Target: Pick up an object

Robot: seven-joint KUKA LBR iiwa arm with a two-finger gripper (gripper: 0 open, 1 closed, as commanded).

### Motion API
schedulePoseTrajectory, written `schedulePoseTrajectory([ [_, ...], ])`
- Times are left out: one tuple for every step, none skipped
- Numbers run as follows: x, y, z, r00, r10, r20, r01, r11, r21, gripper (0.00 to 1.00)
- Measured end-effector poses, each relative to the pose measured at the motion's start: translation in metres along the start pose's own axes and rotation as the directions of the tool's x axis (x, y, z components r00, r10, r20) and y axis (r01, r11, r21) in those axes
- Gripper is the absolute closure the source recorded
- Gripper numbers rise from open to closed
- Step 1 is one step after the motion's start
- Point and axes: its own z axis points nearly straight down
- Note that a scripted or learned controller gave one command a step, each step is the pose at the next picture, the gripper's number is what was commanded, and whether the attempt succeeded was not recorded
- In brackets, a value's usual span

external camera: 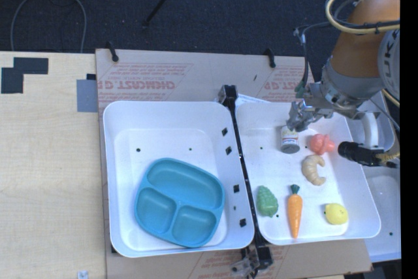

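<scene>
Right bin (366, 222), far edge: small jar (290, 139), upright, directly under gripper (299, 119); grip unconfirmed, finger state not discernible. Spread apart nearby for single picking: pink piece (321, 144), croissant (314, 169), carrot (294, 210), lemon (336, 213), green vegetable (266, 200). Left bin (124, 121): blue tray (179, 202).

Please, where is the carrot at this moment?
The carrot lies in the right bin, near its front edge, between the green toy and the lemon, with the croissant just behind it.
</scene>
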Motion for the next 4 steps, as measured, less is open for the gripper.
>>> schedulePoseTrajectory([
  [0.046, 0.009, 0.012, 1.000, 0.000, 0.000, 0.000, 1.000, 0.001, 1.00],
  [0.100, 0.016, 0.004, 1.000, 0.001, 0.001, -0.001, 1.000, 0.000, 1.00],
  [0.146, 0.020, 0.018, 1.000, -0.001, 0.000, 0.001, 1.000, 0.002, 1.00],
  [0.200, 0.030, 0.023, 1.000, -0.001, 0.001, 0.001, 1.000, -0.001, 1.00],
])
